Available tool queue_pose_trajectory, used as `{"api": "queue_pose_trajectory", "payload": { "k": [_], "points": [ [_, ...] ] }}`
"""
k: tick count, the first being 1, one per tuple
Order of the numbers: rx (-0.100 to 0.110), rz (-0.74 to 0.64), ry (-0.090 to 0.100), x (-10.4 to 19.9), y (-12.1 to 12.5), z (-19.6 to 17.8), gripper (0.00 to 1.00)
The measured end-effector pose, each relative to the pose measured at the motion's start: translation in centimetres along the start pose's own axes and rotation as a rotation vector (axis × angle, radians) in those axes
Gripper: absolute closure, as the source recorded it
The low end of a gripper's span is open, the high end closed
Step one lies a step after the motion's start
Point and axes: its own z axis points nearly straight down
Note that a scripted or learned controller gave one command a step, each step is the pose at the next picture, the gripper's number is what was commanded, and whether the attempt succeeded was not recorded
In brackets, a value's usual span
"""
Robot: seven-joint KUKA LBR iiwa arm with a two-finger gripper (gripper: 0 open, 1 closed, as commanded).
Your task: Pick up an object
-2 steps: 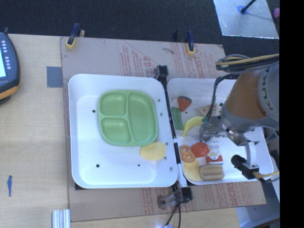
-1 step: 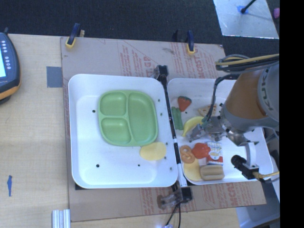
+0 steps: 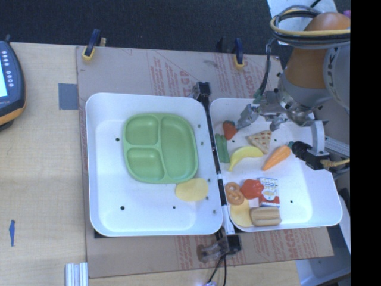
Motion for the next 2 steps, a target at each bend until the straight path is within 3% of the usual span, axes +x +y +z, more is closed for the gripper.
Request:
{"api": "queue_pose_trajectory", "payload": {
  "k": [1,2],
  "points": [
    [0.010,0.001,0.002,2.6,3.4,0.6,0.00],
    [0.011,0.005,-0.001,-1.5,1.9,10.9,0.00]
  ]
}}
